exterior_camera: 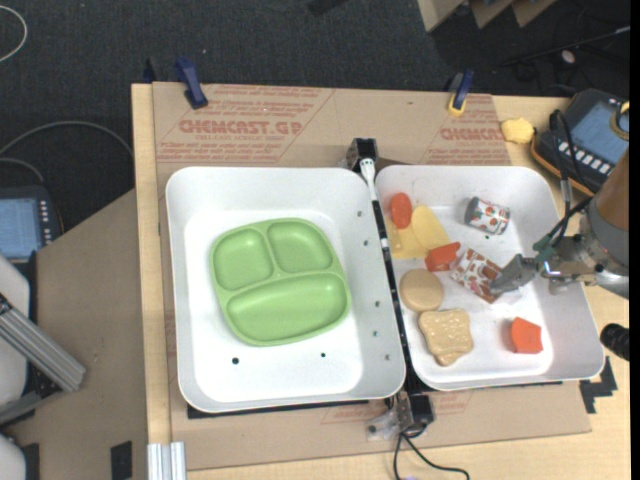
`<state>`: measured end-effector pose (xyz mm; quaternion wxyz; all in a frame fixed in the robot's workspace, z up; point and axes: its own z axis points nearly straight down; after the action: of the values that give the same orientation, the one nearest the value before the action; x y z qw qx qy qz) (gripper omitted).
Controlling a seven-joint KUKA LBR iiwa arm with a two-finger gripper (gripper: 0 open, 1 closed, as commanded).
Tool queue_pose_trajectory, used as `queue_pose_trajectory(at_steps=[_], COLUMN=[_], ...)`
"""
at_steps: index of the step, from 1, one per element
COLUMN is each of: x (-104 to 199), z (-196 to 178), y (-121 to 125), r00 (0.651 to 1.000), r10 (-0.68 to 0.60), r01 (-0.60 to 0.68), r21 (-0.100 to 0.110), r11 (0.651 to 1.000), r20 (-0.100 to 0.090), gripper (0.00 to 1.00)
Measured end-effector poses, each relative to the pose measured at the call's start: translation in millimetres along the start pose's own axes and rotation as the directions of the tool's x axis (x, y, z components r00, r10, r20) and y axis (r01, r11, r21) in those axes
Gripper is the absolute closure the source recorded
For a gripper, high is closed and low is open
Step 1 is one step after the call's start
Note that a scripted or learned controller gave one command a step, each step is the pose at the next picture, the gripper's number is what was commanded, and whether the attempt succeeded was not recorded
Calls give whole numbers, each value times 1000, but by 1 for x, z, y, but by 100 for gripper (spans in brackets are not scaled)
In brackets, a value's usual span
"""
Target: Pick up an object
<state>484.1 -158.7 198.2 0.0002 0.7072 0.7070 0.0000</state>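
The right bin [560, 363] holds several small items. At its left lie an orange-red piece [400, 208], a yellow wedge [426, 228] and a red block [443, 256]. A small can [487, 215] lies near the far wall. Nearer the front sit a round tan biscuit [421, 290], a toast-shaped cracker [446, 335] and an orange block [526, 335]. A red-and-white patterned packet [472, 268] lies mid-bin. My gripper [508, 278] reaches in low from the right, its dark tip right at the packet's right end. Nothing is lifted off the bin floor.
The left bin [200, 208] holds a green divided plate [280, 280]. A black divider strip [380, 238] runs between the bins. A yellow object [517, 129] and a dark pendant device [585, 138] lie on the bench at the far right.
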Motion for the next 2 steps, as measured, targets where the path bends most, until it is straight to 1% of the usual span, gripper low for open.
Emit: queue_pose_trajectory(at_steps=[1,2], x=[28,25], z=[116,111], y=[-3,82], r00=[1000,1000], r10=[1,-4], r01=[-1,4], r21=[-3,-11], r11=[1000,1000], r20=[-4,2], gripper=[0,0])
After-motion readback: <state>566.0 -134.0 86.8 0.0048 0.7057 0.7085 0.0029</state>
